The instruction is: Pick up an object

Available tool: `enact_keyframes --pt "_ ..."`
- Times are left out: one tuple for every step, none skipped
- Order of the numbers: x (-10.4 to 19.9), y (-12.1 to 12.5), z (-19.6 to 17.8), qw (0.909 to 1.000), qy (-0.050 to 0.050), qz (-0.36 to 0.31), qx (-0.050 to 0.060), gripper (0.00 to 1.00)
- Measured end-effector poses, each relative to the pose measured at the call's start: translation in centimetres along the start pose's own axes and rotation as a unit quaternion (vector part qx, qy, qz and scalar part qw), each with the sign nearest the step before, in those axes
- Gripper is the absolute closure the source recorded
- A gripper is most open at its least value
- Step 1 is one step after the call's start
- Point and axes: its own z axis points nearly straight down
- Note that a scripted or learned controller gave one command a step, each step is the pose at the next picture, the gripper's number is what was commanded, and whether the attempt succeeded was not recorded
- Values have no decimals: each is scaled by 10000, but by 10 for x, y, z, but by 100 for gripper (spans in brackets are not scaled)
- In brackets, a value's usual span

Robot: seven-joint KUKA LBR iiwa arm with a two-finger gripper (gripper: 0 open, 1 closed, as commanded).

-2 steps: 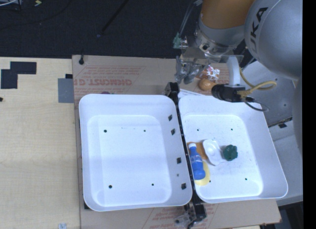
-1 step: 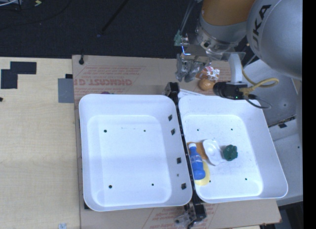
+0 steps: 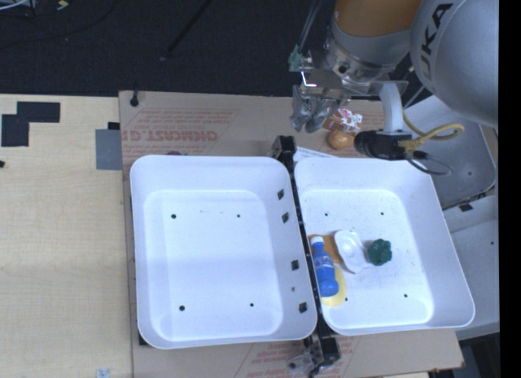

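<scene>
So the arm is parked high up behind the right bin, with the gripper hanging over the cardboard past the bin's back edge. Honestly can't tell how the gripper is set from this angle, it's a blurry grey lump against the cardboard. There's a small orange-and-white thing just beside it, but whether that's in the gripper or just lying back there, no idea. I wouldn't call it held.

The pickable stuff is all in the right bin, bunched toward the near left part: a blue bottle lying along the left wall on top of something yellow, a white piece right next to it, and a dark green lump just beside that. Left bin is bare white plastic.

My read: this is the before-the-grab stage, nothing picked yet. Next move needs the gripper to come forward and down into the right bin. The green lump looks like the easiest target since it has room around its far side. The bottle is jammed against the wall, so that one's awkward.
</scene>
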Motion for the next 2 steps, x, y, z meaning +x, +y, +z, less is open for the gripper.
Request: enact_keyframes --pt "79 -1 120 10000 13 68 36 100" --pt "75 1 102 10000 11 88 -11 100"
